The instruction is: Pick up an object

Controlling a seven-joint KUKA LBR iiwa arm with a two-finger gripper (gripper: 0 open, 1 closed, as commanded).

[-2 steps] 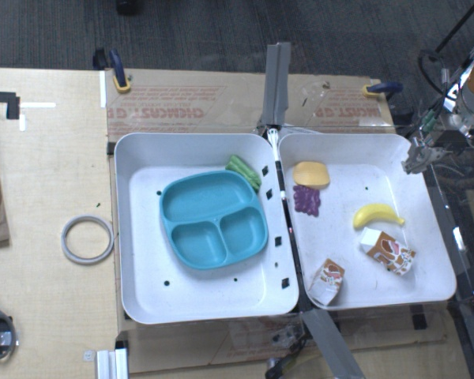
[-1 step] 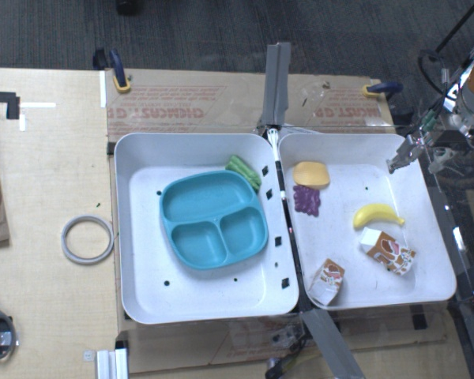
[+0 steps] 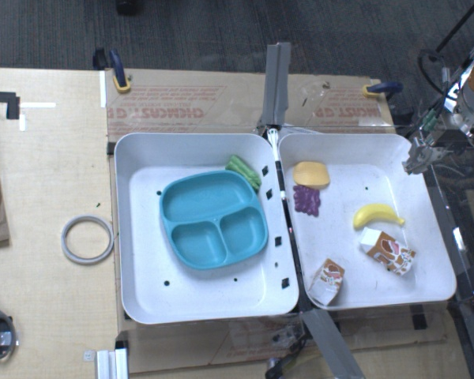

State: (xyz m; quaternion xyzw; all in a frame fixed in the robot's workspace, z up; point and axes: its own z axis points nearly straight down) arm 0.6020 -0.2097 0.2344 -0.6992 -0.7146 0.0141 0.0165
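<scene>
The grey metal gripper [image 3: 420, 158] hangs over the top right rim of the right white plastic bin [image 3: 426, 290]. It is too small and blurry to tell how its jaws stand. Nothing can be seen in it.

Down and to the left of the jaws, well apart from them, a curved yellow toy banana [image 3: 378, 215] lies in that bin. Just below the banana is a small brown and white carton [image 3: 389, 251]. Further left are a round orange-yellow toy [image 3: 311, 174], purple toy grapes [image 3: 306, 200] and a little brown and white packet [image 3: 326, 281]. Far left, the other white bin [image 3: 134, 283] has a blue plate with three parts [image 3: 213, 219] and a green toy [image 3: 244, 171].
</scene>
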